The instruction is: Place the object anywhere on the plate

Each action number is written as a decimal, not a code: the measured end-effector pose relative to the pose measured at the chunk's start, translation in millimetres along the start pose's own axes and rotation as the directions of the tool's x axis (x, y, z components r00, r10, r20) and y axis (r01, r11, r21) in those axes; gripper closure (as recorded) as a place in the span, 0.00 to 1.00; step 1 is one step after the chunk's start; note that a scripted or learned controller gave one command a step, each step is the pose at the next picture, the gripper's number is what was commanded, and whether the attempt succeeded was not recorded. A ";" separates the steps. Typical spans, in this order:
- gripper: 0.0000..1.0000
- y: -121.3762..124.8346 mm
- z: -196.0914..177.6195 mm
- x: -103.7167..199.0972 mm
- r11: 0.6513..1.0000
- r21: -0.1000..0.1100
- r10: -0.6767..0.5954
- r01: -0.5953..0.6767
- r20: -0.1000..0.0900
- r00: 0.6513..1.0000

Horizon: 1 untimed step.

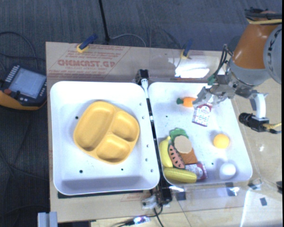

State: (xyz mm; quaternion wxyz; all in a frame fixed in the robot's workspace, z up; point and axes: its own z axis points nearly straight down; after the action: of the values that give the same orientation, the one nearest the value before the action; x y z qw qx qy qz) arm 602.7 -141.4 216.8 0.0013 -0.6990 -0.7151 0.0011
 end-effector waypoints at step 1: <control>0.00 0.0 0.0 0.0 1.000 0.000 0.000 0.000 0.000 1.000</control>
State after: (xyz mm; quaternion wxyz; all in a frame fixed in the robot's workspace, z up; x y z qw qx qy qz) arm 602.7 -141.5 216.8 0.0013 -0.6990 -0.7151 0.0011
